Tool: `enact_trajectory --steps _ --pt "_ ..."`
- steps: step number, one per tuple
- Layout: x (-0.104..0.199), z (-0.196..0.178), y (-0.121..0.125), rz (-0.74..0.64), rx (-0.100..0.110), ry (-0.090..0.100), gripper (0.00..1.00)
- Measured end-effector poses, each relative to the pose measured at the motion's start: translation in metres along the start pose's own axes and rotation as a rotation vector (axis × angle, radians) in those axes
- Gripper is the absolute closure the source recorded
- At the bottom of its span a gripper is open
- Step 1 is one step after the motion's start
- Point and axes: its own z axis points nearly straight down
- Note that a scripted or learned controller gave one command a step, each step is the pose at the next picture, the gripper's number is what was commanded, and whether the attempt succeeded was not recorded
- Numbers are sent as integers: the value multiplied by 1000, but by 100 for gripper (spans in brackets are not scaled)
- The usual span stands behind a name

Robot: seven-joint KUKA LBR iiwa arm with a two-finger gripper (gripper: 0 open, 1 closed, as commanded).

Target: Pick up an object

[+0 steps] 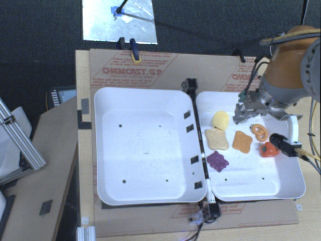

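Several toy food pieces lie in the right bin point(251, 185): a yellow lemon-like piece point(220, 119), a pale tan slice point(217, 139), an orange slice point(242, 141), a purple cluster point(217, 161), an orange pretzel-like ring point(259, 131) and a red piece point(269, 150). My gripper point(242, 112) hangs over the bin's far part, just right of the yellow piece and above the orange slice. Nothing shows between its fingers.
The left bin point(145, 144) sits beside the right one, with a black clip strip point(196, 144) along their shared rim. Both rest on a cardboard sheet point(150, 72). A shiny metal plate point(119, 14) lies on the dark floor behind.
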Motion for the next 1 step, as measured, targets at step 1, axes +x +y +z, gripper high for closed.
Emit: enact_trajectory --steps 1 --pt "69 -84 -3 -7 -7 1 100"
